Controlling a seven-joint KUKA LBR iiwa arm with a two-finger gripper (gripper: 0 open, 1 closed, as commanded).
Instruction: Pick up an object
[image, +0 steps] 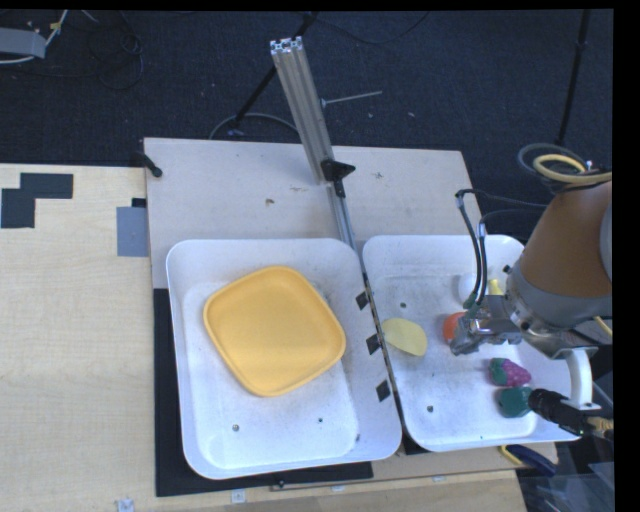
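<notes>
In the right bin (430, 420), a pale yellow flat piece (405, 336) lies near the left wall. A small orange-red object (453, 324) sits just right of it. My gripper (468, 338) hangs low over the bin, right beside the orange-red object and partly covering it. A magenta object (510, 372) and a dark green object (514, 401) lie toward the bin's front right, close to the arm's wrist. Nothing is seen held in the gripper.
The left bin (200, 290) holds a large yellow square plate (275, 328). A divider with black clips (372, 343) separates the bins. An aluminium bar (308, 100) slants up behind them. The arm's orange-banded body (565, 250) overhangs the right bin's far right side.
</notes>
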